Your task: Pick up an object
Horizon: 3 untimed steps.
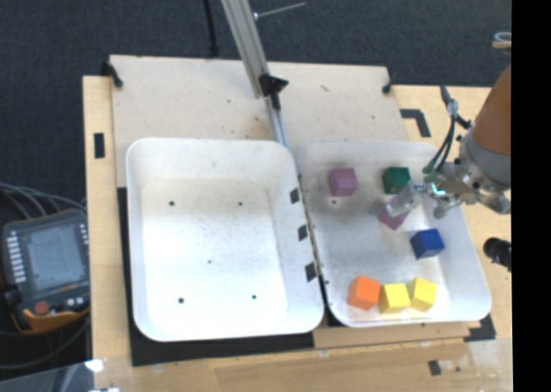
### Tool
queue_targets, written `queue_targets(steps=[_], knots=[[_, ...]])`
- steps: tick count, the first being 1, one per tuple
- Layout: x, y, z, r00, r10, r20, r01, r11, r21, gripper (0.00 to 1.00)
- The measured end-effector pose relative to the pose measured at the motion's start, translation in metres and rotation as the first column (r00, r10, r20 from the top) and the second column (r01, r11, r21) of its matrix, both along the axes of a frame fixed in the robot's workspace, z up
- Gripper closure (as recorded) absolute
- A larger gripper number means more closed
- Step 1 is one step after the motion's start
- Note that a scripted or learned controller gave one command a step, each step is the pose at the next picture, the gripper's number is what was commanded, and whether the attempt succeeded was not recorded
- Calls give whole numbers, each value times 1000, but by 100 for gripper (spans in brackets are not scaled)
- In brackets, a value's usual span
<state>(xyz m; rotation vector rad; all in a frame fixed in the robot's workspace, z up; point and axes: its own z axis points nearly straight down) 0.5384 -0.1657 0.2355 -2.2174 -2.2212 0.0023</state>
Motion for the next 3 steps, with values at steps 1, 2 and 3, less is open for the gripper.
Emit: queue_targets(steps=[1, 2, 3], knots=[[1, 0, 2, 1000, -1, 5, 1, 1000, -1, 0], [-3, 1, -41, 1000, -3, 0, 3, 1000, -2, 0], [0, 10, -94, 1000, -7, -2, 7, 1000, -1, 0]])
